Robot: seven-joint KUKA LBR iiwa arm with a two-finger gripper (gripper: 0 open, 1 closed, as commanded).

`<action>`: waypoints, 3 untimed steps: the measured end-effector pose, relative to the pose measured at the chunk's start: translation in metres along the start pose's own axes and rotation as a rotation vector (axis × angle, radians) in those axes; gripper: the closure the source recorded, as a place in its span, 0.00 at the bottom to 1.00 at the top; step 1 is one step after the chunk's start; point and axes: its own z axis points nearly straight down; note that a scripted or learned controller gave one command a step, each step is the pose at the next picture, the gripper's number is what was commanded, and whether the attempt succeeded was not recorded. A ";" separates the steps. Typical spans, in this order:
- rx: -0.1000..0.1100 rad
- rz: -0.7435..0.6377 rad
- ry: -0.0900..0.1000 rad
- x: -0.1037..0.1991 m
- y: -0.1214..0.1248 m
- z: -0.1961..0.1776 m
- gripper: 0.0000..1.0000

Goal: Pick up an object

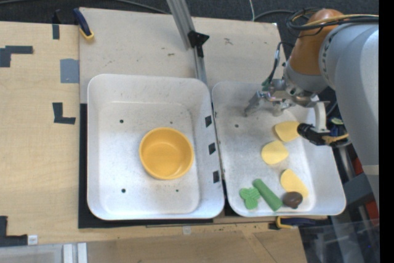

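- You have the grey arm (345, 71) entering from three o'clock, orange band above its wrist, leaning over the back of the right bin (237, 151).
- The left bin (104, 132) carries one yellow bowl (165, 153), upright, near its middle.
- The gripper (266, 99) hangs at the right bin's twelve o'clock end; I cannot tell how far its jaws stand apart, and nothing shows between them.
- Your nearest target, I judge, is the yellow piece (287, 130), lying toward five o'clock from the gripper and near it.
- Farther toward six o'clock lie a second yellow piece (274, 153), a third (293, 182), a green toy (260, 194) with its long axis running ten-to-four, and a small brown object (292, 199).
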 end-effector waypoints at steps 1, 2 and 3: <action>-0.002 -0.002 -0.001 0.000 0.001 -0.013 1.00; -0.010 0.001 -0.001 0.000 0.005 -0.077 1.00; -0.009 0.002 0.000 -0.002 0.006 -0.120 1.00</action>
